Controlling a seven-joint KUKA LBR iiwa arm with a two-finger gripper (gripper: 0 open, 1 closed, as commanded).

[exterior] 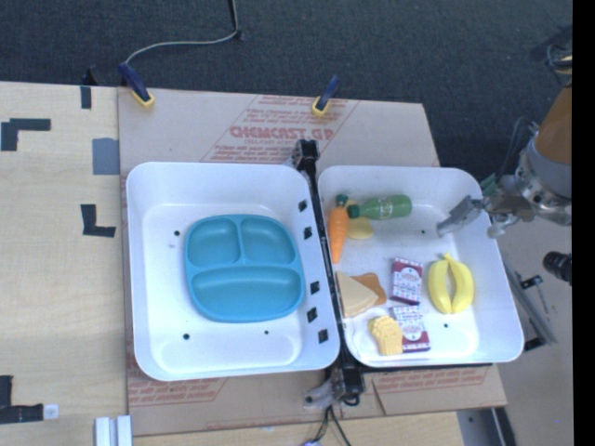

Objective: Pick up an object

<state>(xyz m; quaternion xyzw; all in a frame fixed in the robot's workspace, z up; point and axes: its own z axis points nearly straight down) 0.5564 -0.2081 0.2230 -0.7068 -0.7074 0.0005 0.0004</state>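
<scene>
Right bin point(483, 337) — banana point(450, 284), carrot point(337, 233), bottle point(380, 208)

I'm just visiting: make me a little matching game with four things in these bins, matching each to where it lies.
Things:
1. blue plate
2. green bottle
3. banana
4. corn cob

Places:
A. near the right bin's front edge
B. along the right bin's back
C. in the left bin
D. at the right side of the right bin

Pairs: 1-C, 2-B, 3-D, 4-A

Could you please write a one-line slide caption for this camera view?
Gripper poised over the right bin of toy food, near the green bottle; blue plate in the left bin.
</scene>
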